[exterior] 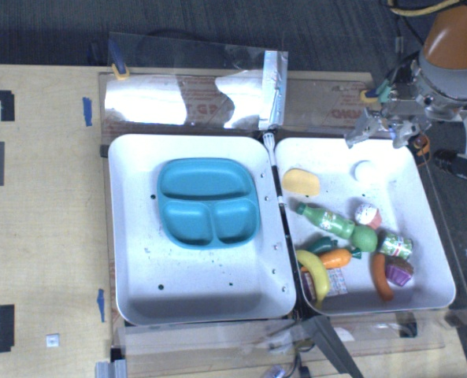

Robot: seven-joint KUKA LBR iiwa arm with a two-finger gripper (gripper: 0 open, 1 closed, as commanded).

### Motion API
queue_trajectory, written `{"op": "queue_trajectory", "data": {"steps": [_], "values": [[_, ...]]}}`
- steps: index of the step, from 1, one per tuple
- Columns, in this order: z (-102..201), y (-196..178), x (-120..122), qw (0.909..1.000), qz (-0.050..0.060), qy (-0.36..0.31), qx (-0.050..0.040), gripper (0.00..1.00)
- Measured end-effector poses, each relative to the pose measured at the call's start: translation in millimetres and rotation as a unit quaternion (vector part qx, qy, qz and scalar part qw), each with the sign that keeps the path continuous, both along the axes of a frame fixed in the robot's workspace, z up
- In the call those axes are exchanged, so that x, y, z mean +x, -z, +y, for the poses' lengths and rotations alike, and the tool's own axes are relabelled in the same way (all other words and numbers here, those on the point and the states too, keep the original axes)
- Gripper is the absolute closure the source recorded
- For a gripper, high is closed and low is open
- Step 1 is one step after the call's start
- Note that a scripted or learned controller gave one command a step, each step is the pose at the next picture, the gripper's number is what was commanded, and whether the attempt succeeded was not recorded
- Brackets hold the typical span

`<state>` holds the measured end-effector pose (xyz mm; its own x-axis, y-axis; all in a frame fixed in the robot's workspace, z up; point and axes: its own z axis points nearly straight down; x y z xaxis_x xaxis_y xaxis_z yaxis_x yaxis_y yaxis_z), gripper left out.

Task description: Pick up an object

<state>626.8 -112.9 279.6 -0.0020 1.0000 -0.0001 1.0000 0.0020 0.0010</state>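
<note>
The right bin (434, 235) holds several toy foods. A yellow lemon-like piece (300, 181) lies near its far left corner. A green bottle (330, 222) lies slantwise in the middle, ending at a green ball (365, 239). Near the front sit a banana (315, 272), a small carrot (336, 258), a green can (396, 246), a purple piece (399, 272) and an orange sausage shape (380, 279). My gripper (375, 141) hangs over the bin's far edge, open, with nothing between its fingers, well away from the foods.
The left bin (131, 235) carries a blue divided plate (208, 201). A clear plastic sheet (194, 93) stands behind the bins. A small white and red piece (366, 213) lies by the bottle. The bare floor of the right bin (375, 172) lies under the gripper.
</note>
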Motion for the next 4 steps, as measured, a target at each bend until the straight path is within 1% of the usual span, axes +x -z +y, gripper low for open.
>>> {"op": "queue_trajectory", "data": {"steps": [1, 2, 3, 4], "values": [[-9, 130, -49, 0.9981, 0.006, -0.061, 0.0009, 0.00], [2, 192, -115, 0.9956, -0.002, -0.094, -0.0002, 0.00], [2, 180, -112, 0.9956, -0.007, -0.094, -0.0014, 1.00], [41, 93, -60, 0.9999, -0.002, 0.014, 0.0002, 1.00]]}}
